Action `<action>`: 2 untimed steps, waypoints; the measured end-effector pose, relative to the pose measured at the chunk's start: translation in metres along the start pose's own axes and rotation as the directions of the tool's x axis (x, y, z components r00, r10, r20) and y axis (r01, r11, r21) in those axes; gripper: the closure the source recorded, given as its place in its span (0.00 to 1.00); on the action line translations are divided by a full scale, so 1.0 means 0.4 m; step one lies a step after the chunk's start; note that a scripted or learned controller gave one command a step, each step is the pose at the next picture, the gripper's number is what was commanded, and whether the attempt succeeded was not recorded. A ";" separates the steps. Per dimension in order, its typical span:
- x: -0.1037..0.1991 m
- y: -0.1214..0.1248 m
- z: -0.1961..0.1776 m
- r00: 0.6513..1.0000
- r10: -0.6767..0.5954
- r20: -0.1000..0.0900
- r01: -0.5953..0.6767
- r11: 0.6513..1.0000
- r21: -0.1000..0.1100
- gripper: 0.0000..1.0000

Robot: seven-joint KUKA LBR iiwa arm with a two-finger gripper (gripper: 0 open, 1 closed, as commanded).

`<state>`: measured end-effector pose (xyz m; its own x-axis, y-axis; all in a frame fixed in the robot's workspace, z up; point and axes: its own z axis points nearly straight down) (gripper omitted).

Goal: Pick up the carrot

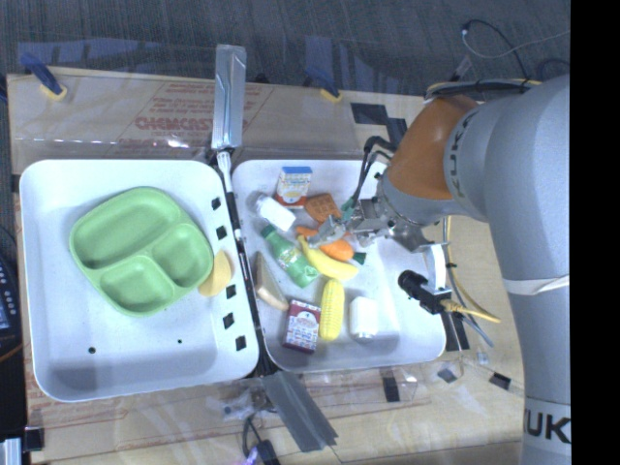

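The carrot is a short orange piece in the middle of the right bin. It lies against the upper end of a yellow banana. My gripper is low in that bin, directly above the carrot's far side and very close to it. The grey arm with its orange band comes in from the right and hides the bin's right wall behind it. I see nothing lifted off the bin floor.
Around the carrot lie a brown-orange item, a white bottle, a green bottle, a corn cob, a red box, a white cylinder and a carton. The left bin holds a green divided plate.
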<state>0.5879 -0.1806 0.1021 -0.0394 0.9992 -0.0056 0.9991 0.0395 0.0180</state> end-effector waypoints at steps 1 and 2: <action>0.002 -0.005 -0.016 1.000 -0.006 -0.002 0.006 1.000 0.009 1.00; 0.060 -0.055 -0.068 0.993 0.117 -0.005 -0.117 0.993 0.025 1.00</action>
<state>0.5643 -0.1575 0.1287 0.0781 0.9969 0.0015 0.9969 -0.0781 -0.0069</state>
